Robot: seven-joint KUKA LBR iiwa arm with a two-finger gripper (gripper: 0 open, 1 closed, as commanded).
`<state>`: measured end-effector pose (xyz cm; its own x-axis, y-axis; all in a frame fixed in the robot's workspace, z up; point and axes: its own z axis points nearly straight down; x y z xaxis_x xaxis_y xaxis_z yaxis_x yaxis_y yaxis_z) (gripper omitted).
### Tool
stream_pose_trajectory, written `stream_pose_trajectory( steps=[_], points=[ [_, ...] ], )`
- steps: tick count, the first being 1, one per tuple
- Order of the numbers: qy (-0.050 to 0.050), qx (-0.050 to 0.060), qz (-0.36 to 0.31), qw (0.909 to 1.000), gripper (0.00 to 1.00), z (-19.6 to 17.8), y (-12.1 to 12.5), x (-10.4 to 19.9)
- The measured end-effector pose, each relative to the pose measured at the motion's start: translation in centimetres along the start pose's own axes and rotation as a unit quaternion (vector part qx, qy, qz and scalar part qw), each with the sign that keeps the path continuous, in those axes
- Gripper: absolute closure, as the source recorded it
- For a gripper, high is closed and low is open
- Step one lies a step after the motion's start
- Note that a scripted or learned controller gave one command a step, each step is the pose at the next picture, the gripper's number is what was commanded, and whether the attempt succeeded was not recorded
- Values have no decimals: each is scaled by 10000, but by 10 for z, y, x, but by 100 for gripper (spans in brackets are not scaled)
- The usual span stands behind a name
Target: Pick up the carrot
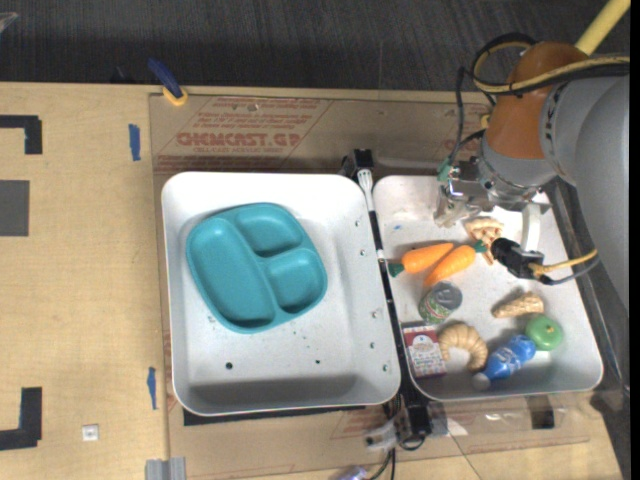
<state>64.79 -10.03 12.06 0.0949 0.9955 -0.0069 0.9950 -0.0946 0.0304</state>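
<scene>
The orange carrot [430,257] lies in the right bin [580,373], near its left wall, about halfway up. A second orange, carrot-like piece [456,262] rests against its right side. My gripper [456,196] hangs over the bin's far part, up and to the right of the carrot and apart from it. The grey arm with its orange band [530,98] reaches in from the upper right. Nothing shows in the gripper.
The left bin [200,368] holds a teal divided plate [256,264]. Around the carrot lie a small tin [441,299], a croissant [462,343], a red-and-white box [424,354], a blue item [508,358], a green item [543,331] and tan pieces [518,305]. Cables run near the wrist.
</scene>
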Motion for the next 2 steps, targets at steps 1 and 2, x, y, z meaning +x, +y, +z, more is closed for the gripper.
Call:
stream_pose_trajectory(
  steps=[1, 2],
  points=[
    [-1, 19, 0, 10000, 0, 2, -1, 0],
    [33, 106, 378, 9992, 0, 30, -52, -16]
  ],
)
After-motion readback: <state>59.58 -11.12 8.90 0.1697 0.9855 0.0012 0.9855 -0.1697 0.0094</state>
